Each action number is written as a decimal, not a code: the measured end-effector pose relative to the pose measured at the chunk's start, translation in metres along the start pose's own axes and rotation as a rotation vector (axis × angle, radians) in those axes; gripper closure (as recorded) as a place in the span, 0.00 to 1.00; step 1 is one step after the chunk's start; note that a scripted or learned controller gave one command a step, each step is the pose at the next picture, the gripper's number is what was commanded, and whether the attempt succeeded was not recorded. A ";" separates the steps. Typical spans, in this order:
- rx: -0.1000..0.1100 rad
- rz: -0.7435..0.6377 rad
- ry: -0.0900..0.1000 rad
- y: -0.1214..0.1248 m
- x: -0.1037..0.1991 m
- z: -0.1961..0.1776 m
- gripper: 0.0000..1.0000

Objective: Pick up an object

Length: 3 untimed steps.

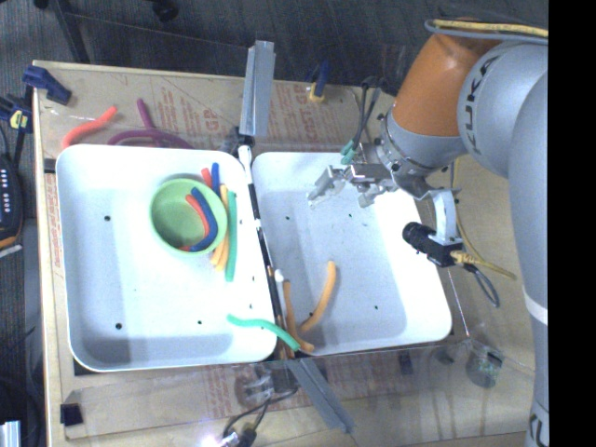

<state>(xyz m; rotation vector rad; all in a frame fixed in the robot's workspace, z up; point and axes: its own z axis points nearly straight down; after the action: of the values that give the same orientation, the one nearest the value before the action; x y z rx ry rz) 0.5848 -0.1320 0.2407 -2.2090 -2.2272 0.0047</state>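
One fixed camera looks down at a slant over both white bins [93,343], the arm [494,91] entering from the right.

A robotics lab: KUKA arm [484,91], clamped plywood bench [168,91], white bins [93,250].

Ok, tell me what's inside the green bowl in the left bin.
The green bowl holds bent strips in red, blue and orange along its right side. Whatever lies beneath those strips is covered.
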 end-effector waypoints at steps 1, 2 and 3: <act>0.001 -0.113 -0.001 -0.048 -0.032 0.129 0.00; 0.002 -0.121 -0.003 -0.047 -0.032 0.119 1.00; 0.002 -0.121 -0.003 -0.047 -0.032 0.119 0.00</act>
<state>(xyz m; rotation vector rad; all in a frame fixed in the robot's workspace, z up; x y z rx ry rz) 0.5372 -0.1643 0.1224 -2.0709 -2.3569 0.0101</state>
